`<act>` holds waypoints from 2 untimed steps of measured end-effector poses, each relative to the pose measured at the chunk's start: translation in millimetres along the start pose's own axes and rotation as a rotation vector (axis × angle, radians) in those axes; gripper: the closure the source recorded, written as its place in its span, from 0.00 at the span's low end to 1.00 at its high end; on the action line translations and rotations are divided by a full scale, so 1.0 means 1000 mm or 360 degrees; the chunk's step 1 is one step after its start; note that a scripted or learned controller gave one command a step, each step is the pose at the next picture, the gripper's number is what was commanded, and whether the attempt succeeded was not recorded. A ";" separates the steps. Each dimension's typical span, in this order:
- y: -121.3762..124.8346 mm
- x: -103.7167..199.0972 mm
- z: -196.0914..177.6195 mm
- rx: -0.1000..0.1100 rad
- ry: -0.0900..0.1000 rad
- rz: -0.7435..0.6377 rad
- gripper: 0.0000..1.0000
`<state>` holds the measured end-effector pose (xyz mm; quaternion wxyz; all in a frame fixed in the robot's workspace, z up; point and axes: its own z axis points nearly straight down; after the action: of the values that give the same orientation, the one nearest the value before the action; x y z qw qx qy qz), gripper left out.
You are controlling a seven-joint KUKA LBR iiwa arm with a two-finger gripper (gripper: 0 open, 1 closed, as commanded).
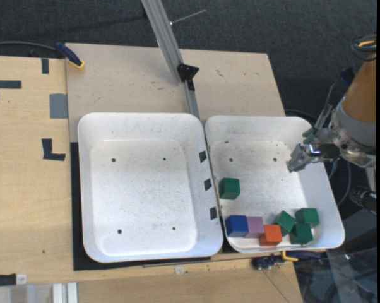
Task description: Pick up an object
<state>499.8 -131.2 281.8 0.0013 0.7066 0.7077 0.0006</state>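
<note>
My gripper [298, 161] hangs over the right side of the right bin [266, 126], a shallow white plastic tray with rounded corners and a lightly speckled floor. Its metal end is small and blurred from this angle, so I cannot tell how it is set, and nothing is visibly in its grasp. My grey arm [360, 128], with its orange band [365, 93], reaches in from the right.

The pickable pieces lie below and to the near side of my gripper, well apart from it. A lone green cube [230, 188] sits toward the left of the bin floor. Along the near wall a cluster of small matte blocks crowds together: a blue cube [237, 225], just beside it a pale purple block [255, 225], then an orange block [272, 234], and three green blocks [301, 223] bunched at the near right corner.

The left bin [139, 128], of the same white plastic, stands alongside, the two rims touching. Both rest on a pale wooden bench [26, 169] marked with dark tape. A slim aluminium rail [163, 27] slants down from the far side to the seam between the bins.
</note>
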 end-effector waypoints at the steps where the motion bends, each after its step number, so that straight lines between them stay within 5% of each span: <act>1: 0.021 0.040 0.016 0.0007 0.0001 -0.0005 1.00; 2: 0.040 0.079 0.027 0.0008 0.0001 -0.0004 1.00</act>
<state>539.8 -52.1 255.0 -0.0008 0.7056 0.7086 -0.0008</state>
